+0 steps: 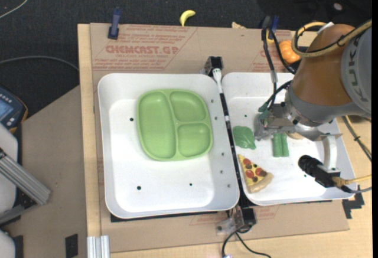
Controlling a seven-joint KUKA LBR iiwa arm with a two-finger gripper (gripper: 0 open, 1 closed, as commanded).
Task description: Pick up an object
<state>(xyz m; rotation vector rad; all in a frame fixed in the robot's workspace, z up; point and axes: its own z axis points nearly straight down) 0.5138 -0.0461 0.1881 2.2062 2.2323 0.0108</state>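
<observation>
My gripper hangs low over the right bin, near its middle, with the grey and orange arm above it. Just left of it lies a green leaf-shaped piece. A dark green stick-like piece lies right below the gripper's body. A toy pizza slice rests near the bin's front left. From this angle the wrist covers the gripper's tip, and nothing shows as held.
The left bin holds a light green divided plate. A black clip sits at the back between the bins. A small yellow object lies on the floor behind the brown board. An orange object lies behind the right bin.
</observation>
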